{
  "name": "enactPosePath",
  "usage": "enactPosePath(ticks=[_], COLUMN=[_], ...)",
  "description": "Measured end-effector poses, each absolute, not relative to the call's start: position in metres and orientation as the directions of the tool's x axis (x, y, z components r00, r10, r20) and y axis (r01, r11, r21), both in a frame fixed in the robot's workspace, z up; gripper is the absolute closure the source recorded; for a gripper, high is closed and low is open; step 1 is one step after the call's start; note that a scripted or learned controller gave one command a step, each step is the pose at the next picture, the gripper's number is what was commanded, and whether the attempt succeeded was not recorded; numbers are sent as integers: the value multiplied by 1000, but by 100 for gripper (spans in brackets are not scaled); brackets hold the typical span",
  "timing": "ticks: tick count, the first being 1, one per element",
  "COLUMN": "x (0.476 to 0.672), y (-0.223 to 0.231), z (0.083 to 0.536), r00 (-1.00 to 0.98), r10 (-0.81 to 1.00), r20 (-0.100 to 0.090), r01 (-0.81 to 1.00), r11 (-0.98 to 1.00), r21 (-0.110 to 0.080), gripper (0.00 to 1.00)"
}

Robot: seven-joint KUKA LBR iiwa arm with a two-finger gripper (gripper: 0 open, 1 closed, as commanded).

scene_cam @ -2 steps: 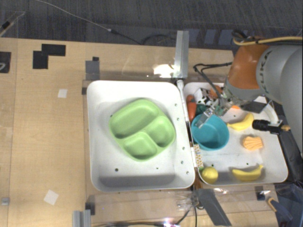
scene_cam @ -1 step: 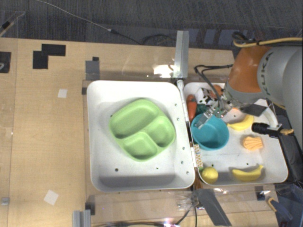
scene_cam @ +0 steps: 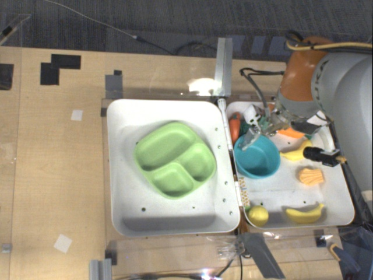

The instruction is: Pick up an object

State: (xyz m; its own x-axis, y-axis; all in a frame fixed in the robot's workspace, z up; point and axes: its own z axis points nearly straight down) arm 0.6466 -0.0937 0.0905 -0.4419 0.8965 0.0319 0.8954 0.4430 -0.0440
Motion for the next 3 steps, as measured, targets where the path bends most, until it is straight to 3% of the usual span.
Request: enactPosePath(ticks=[1, 2, 3], x=[587, 600, 605], y=[-109, -90, -99], z=[91, 90, 110], r00=[-488, -381, -379], r10=[873, 925, 925], r20=[-7, -7, -31], r01=[873, 925, 925], r11=[488, 381, 380], r21=[11, 12, 25], gripper=[0, 0, 100])
